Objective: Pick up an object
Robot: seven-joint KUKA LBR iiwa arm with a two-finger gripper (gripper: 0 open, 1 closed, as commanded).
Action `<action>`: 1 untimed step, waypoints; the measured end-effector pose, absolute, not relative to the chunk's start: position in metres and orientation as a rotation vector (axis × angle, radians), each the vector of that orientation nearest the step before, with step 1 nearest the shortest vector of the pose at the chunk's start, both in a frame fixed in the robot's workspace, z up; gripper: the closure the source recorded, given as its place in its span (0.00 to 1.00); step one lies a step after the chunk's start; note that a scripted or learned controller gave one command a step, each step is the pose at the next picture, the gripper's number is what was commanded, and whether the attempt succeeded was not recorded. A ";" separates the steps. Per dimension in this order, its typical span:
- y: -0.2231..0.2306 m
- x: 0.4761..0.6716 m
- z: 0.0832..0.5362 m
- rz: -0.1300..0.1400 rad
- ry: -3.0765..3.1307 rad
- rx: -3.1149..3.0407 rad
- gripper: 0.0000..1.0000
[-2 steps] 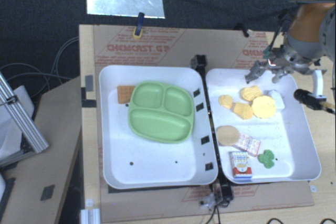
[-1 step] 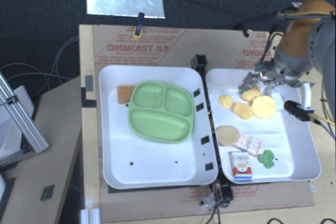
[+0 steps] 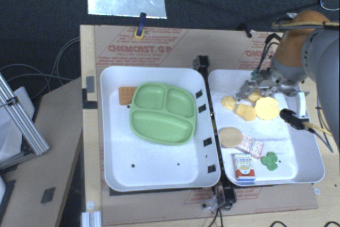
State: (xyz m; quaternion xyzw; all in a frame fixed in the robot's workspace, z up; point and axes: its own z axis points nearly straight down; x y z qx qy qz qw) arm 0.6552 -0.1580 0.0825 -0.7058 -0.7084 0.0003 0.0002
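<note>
Approach step judged in hand: gripper (image 3: 249, 89) is lowered over yellow food pieces (image 3: 245, 111) in right bin (image 3: 313, 167), grip state indeterminable; descent and closure judged next.

Left bin (image 3: 114, 167): divided plate (image 3: 162, 113) with cracker (image 3: 126, 95) at its left edge; right bin (image 3: 305, 167): food items (image 3: 249, 109) clustered centre, carton (image 3: 243, 166) in front.

I count two white bins: the left bin (image 3: 114, 130) and the right bin (image 3: 305, 159). In the left: one green divided plate (image 3: 162, 112), with one tan cracker (image 3: 126, 95) at its ten o'clock. In the right: four yellowish food pieces (image 3: 246, 112), one pink wrapped packet (image 3: 251, 145), one small carton (image 3: 243, 166), one green broccoli piece (image 3: 270, 160).
</note>
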 end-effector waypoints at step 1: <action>-0.158 0.657 0.097 -0.006 -2.231 -2.220 1.00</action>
